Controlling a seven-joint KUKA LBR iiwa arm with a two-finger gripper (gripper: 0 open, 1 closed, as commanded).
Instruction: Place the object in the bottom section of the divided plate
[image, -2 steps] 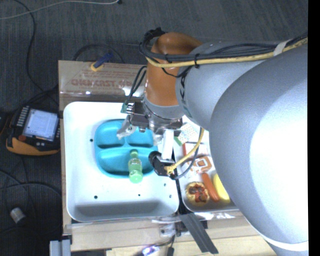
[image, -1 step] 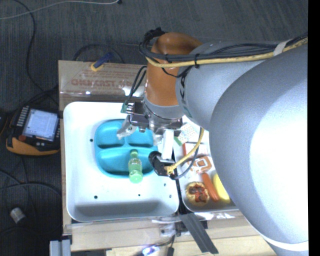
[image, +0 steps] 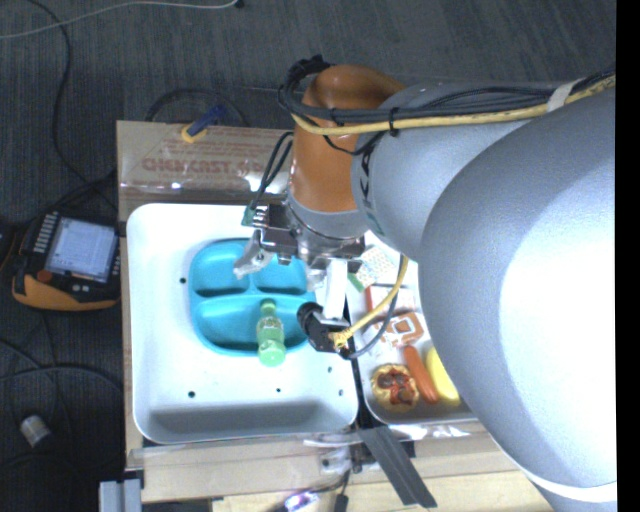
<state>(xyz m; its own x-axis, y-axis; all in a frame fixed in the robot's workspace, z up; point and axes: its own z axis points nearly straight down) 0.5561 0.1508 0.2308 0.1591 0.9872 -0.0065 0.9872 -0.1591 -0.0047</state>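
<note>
One small green bottle (image: 269, 336) lies just below the gripper (image: 262, 256), across the lower rim of the blue plate (image: 215, 300), so it may roll off into the white bin (image: 165, 400); the gripper's state cannot be told.

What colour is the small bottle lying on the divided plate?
Light green, bottle, seen in the camera view on the blue divided plate's bottom section.
</note>
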